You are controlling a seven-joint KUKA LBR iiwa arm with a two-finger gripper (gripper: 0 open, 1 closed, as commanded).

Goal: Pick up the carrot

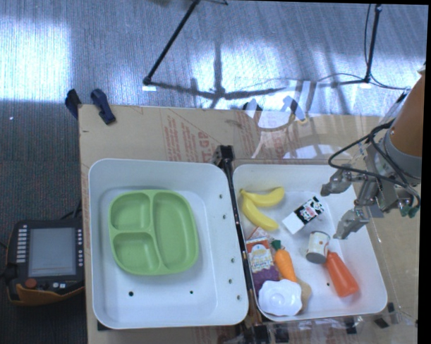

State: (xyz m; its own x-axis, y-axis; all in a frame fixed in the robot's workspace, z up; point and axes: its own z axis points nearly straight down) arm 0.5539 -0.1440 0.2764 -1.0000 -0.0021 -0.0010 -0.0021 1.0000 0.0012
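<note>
approach step here: the grey two-finger gripper [347,206] hangs over the right white bin [373,261], fingers spread wide, nothing between them. the small orange plastic carrot with a green top [284,262] lies low in that bin, beside the purple snack packet [260,261]. next, by my read: swing left, drop down, close.

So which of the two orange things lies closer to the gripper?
The orange bottle, at the right bin's right side, below the gripper. The carrot has a green top and lies further left, beside the purple packet.
</note>
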